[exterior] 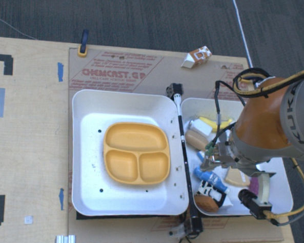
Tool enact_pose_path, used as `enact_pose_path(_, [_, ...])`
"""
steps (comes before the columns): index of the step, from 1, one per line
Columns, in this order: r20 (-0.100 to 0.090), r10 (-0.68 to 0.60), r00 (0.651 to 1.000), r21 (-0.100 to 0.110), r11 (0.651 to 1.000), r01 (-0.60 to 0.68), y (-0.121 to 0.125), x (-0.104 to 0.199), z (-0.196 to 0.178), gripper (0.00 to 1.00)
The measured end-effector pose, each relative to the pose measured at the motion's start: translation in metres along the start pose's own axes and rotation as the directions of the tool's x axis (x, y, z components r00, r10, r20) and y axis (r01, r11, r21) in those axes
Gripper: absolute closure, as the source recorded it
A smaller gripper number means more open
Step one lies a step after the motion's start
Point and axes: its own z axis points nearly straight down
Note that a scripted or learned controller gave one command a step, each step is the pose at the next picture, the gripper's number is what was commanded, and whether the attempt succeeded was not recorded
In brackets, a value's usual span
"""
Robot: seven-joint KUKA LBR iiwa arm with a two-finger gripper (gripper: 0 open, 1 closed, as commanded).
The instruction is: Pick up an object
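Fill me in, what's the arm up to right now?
The KUKA arm reaches in from the right over the right bin, which holds a clutter of small objects. Its gripper is down among them, above a blue object and beside a tan block. Nothing is visibly held, so the pick isn't confirmed. The left bin holds a yellow divided tray, untouched.

We see a bright, even light from above. The left white bin (80, 155) shines almost pure white, with a soft grey shadow along its inside walls. The arm (265, 120) throws a dim shadow into the right bin (286, 196). The yellow tray (136, 152) looks sharp, though small things there look a bit fuzzy.
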Motion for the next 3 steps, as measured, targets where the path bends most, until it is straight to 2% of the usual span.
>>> enact_pose_path(1, [0.001,0.001,1.000,0.000,1.000,-0.001,-0.0001,-0.0006,0.0001,0.00])
enact_pose_path(3, [0.001,0.001,1.000,0.000,1.000,-0.001,-0.0002,-0.0006,0.0001,0.00])
